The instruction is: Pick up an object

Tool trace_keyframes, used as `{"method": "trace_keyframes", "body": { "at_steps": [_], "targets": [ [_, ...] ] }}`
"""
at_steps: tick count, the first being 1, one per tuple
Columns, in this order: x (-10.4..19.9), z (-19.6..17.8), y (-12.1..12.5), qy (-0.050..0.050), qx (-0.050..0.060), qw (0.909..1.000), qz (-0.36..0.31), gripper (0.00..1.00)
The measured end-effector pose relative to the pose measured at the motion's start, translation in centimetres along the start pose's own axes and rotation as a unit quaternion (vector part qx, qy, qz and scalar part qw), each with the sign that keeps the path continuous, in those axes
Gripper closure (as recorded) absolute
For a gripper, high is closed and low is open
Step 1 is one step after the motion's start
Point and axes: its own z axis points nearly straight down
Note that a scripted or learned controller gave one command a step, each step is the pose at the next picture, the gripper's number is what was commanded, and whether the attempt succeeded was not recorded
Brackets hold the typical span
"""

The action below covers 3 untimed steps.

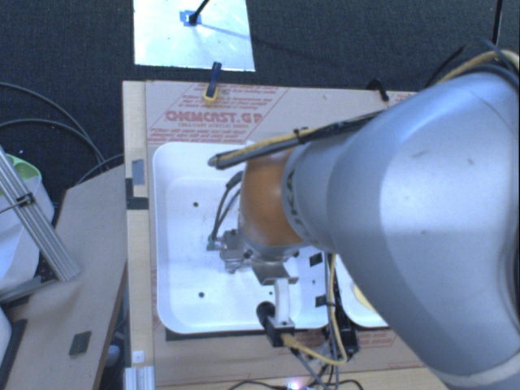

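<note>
**A:** What did the overhead view show?

**B:** A grey arm (406, 201) with an orange band (264, 201) reached in from the right and covered much of the scene. Its gripper (241, 260) hung low over the floor of the left bin (162, 218), towards that bin's right side.

**A:** Was the gripper open, and did it hold anything?

**B:** I could not tell. The wrist hid its working end.

**A:** Where was the object?

**B:** Hidden. The arm covered the spot under the gripper and most of the right bin (367, 317), so the object could have lain in either place.

**A:** How would it handle?

**B:** Only a guess: probably small and light, to suit a shallow bin. It would be best taken across its narrowest part, near its middle, squeezing gently in case it was soft or slippery.
</note>
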Motion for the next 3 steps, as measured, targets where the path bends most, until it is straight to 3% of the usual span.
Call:
{"method": "trace_keyframes", "body": {
  "at_steps": [1, 2, 3],
  "targets": [
    [0.2, -0.1, 6.4, 0.001, -0.006, 1.0, -0.002, 1.0],
    [-3.8, 0.0, -2.0, 0.0, 0.0, 1.0, 0.001, 1.0],
    [0.1, -2.0, 9.4, 0.002, -0.009, 1.0, -0.003, 1.0]
  ]
}}
